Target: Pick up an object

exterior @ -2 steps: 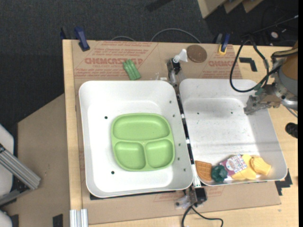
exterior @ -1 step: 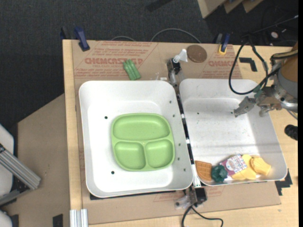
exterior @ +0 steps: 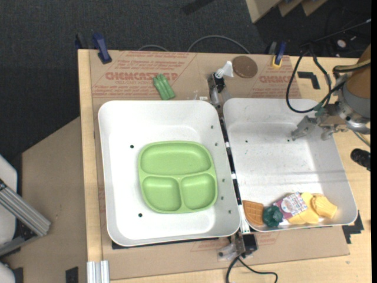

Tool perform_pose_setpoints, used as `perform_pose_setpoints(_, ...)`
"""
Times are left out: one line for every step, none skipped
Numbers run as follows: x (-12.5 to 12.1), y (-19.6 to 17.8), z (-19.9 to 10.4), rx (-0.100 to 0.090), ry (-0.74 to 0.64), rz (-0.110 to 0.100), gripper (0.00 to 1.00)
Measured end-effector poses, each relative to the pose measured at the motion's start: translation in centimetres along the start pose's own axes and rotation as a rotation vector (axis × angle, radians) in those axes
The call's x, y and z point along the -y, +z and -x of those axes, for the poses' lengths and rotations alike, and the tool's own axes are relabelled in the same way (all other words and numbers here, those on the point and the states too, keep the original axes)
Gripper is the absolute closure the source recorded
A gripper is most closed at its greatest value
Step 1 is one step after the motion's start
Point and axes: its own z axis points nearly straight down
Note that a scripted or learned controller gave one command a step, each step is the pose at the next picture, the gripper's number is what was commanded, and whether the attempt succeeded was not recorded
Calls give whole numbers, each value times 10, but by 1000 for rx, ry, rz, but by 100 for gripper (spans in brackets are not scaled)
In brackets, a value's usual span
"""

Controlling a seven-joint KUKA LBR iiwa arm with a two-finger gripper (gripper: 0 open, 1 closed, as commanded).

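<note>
Tool (exterior: 306,127) over the right bin (exterior: 265,158), arm cut off at frame edge, finger state indiscernible.

Materials and finishes, bench with two bins

Left bin (exterior: 118,158) and right bin (exterior: 277,158): smooth white plastic, slight sheen, right one finely speckled. Green tray (exterior: 177,175): smooth matt plastic, three compartments. Bench top (exterior: 194,69): brown cardboard-like sheet, matt, red print, over pale wood. Floor (exterior: 88,10): dark rough carpet. Toy pile in the right bin: orange waffle-textured piece (exterior: 253,212), dark green glossy piece (exterior: 272,216), pink printed wrapper (exterior: 293,204), yellow ridged plastic piece (exterior: 323,206). Gripper (exterior: 309,127): dull grey metal. Cables (exterior: 306,69): black, smooth.
</note>
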Motion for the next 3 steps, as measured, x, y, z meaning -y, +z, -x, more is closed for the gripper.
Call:
perform_pose_setpoints(10,57,-3,-10,-1,-6,0)
perform_pose_setpoints(-44,46,-2,-3,-3,3,0)
perform_pose_setpoints(-66,30,-1,-3,-2,0,0)
